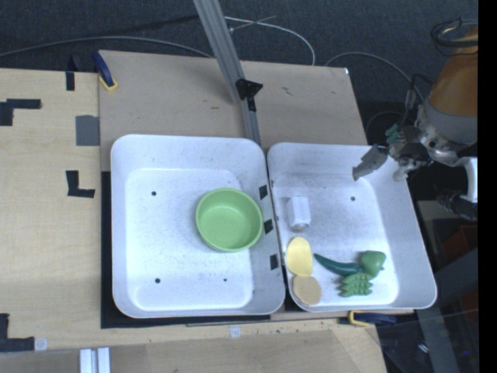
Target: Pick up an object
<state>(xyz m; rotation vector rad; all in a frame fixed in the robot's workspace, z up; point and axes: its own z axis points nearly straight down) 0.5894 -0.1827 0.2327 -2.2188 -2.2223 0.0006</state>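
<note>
1. Tan and yellow toy food pieces (301,266) lie nearest, against the right bin's (404,231) left wall by its front corner.
2. Beside them sit green toy vegetables (356,270); a small white block (299,210) rests farther back, apart, my easiest target.
3. Farthest, my gripper (371,164) hovers over the bin's back right; I cannot tell its opening. I should centre above the block, then descend straight.

no readable text, labels, numbers, signs anywhere
</note>
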